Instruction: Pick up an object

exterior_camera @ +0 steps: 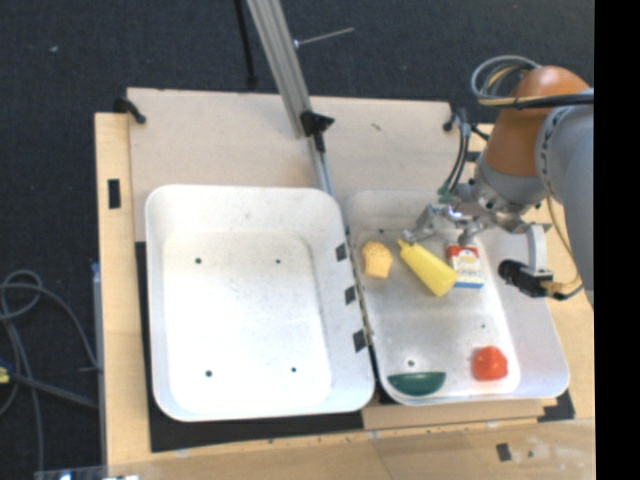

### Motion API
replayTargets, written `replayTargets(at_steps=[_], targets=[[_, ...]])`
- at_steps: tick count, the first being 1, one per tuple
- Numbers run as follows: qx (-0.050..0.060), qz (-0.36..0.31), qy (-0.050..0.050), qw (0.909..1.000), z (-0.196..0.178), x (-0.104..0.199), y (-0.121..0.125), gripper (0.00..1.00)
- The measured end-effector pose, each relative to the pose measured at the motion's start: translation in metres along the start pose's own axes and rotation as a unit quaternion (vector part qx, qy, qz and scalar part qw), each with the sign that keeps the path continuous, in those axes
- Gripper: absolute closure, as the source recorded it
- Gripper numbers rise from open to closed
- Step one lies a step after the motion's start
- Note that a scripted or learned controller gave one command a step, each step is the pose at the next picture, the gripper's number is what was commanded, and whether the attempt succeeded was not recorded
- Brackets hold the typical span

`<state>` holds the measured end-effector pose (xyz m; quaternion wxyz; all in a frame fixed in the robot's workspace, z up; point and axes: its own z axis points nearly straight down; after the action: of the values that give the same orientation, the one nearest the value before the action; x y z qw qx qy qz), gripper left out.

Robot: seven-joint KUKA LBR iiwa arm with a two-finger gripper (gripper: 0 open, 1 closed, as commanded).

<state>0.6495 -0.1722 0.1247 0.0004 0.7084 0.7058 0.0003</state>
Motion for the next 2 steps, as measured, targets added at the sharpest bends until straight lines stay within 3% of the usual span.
replayTargets(at_steps=[1,2], targets=[[-0.006,-0.001,-0.003,1.0000,0.019,-0.002,0.004,0.00],[-0.009,-0.001,-0.004,0.9999,0.005,-0.003,0.005,1.00]])
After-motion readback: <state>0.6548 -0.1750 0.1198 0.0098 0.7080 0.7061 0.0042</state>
